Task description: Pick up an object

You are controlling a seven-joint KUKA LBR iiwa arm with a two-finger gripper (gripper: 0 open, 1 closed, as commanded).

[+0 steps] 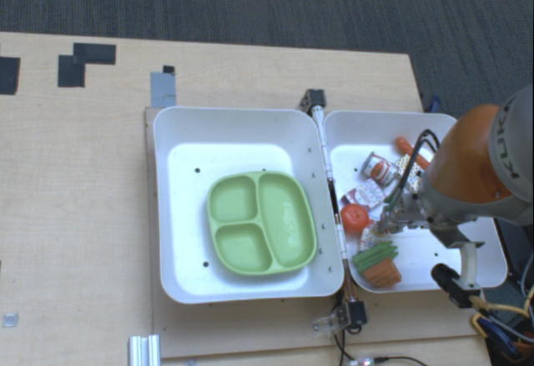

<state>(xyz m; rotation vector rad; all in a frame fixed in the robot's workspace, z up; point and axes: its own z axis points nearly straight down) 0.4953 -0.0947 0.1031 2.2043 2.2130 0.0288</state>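
- The bench (75,214) carries two shallow white bins side by side, so that things can be lifted from one and set down in the other.
- The left bin (179,198) holds one thing, a green divided plate (261,223), lying flat near its centre with three compartments facing up.
- The right bin (492,260) holds the small clutter the task draws from; its lower half, toward 6 o'clock, is where most pieces sit.
- The arm (480,168) comes in from 3 o'clock, and its orange band hangs over the middle of the right bin, hiding part of the floor.
- The gripper (390,218) sits low at the left part of that bin, just at 3 o'clock of the red piece; I cannot tell how it is set or whether anything is caught in it.
- A green bunch (375,255) lies at 6 o'clock of the gripper, with an orange lump (384,274) touching it below, against the bin's near wall.
- A red round piece (355,218) rests near the bin's left wall and seems the likeliest target, judging from how close the tool is.
- A small can (380,168) with a red and white label lies on its side at 12 o'clock of the gripper; its writing is too small to read.
- An orange stick (404,144) lies at the far end of the bin, toward 12 o'clock.
- No brand can be read anywhere.
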